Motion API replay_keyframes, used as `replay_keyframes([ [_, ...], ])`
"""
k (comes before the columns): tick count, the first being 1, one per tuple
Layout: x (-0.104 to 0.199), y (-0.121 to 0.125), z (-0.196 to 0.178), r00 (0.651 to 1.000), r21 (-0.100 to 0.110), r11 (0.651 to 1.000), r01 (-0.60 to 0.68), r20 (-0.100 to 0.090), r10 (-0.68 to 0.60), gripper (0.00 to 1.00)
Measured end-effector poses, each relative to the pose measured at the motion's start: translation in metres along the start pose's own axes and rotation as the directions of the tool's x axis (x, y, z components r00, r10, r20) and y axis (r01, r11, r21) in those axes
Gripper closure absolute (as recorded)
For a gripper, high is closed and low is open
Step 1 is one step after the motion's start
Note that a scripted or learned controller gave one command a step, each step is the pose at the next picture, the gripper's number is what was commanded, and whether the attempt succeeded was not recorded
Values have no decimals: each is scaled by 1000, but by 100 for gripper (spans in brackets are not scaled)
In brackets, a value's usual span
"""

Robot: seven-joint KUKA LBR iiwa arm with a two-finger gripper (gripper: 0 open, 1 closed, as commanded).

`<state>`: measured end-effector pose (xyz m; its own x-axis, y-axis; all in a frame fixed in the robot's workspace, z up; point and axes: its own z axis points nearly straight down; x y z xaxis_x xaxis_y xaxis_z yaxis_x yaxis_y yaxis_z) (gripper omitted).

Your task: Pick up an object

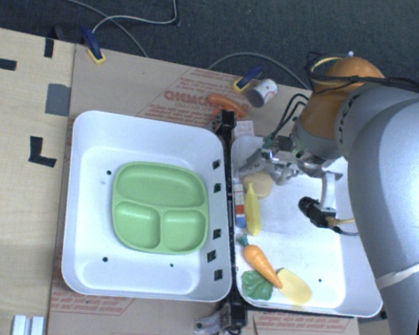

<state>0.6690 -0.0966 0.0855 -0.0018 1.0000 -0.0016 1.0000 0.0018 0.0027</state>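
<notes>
Toy corn cob (251,211) lying at right bin's (346,299) left wall, near-left of gripper (273,163) | jaws: cannot tell open or closed | nothing visibly held | progress: pick not yet done, grasp and lift remain | carrot (263,263) nearer.

A single fixed camera looks down from above the tabletop (4,170) at a slant, facing the far edge, where dark carpet (219,6) runs across the top of the view. It sits high enough to take in both white bins whole: the left bin (85,182) lies near the view's middle, and the right bin (336,262) is just beside it. The grey arm (396,184) enters to the right of that bin, looming large and close to the lens.
</notes>
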Motion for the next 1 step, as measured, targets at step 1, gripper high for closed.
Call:
replay_keyframes([
  [1, 0, 0, -10, 1000, 1, 1000, 1, 2, -1, 100],
])
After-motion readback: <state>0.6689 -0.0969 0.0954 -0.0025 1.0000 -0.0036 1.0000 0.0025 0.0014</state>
